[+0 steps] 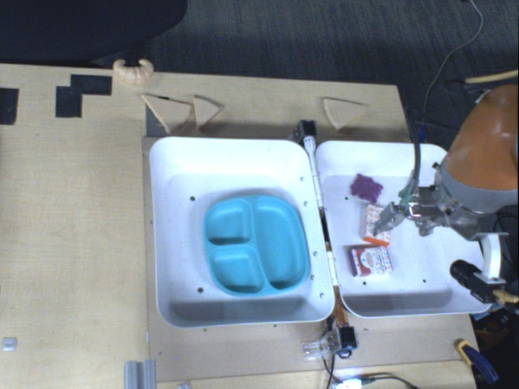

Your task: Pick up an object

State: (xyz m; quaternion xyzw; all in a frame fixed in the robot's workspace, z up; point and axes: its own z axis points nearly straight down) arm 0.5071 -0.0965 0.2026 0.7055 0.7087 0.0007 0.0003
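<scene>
Pincer [391,217] above small red-white packet [371,260]

You've got a blue divided tray [256,244] in the white left bin [174,185], plus a purple object [366,187], an orange piece [374,240] and a red-white packet [371,260] in the white right bin [430,274].

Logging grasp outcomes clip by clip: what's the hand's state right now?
Hand: cannot be told whether open or closed; it sits low in the right bin, over the small packet.
</scene>
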